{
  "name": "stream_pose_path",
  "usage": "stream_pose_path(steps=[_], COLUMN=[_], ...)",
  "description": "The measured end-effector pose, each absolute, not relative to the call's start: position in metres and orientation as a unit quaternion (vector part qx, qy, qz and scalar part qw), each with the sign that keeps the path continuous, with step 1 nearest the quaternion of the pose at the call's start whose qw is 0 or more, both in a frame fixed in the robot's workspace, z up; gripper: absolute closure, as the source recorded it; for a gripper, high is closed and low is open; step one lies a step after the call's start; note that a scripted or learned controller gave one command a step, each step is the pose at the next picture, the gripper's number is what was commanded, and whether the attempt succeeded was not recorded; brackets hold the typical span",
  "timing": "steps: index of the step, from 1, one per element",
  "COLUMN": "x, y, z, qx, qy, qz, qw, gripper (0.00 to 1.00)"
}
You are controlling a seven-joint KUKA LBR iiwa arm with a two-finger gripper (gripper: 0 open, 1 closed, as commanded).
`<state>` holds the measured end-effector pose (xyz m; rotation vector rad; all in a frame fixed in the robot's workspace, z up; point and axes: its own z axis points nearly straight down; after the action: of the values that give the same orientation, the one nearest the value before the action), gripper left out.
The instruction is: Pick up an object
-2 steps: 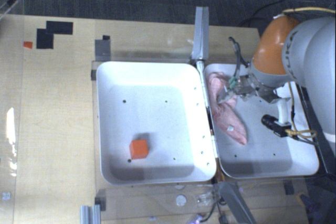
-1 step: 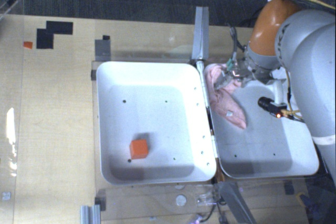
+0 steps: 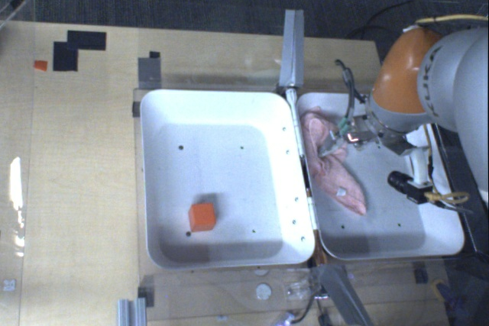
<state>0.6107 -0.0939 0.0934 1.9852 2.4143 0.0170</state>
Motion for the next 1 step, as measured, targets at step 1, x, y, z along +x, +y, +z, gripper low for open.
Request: stream_pose_path(steps=[1], x=[0.5413], y=[-0.0993], z=[0.1501], qx=[0.676], qy=[0.737], qz=[0.0026], qw=[0.003], gripper=[0.00])
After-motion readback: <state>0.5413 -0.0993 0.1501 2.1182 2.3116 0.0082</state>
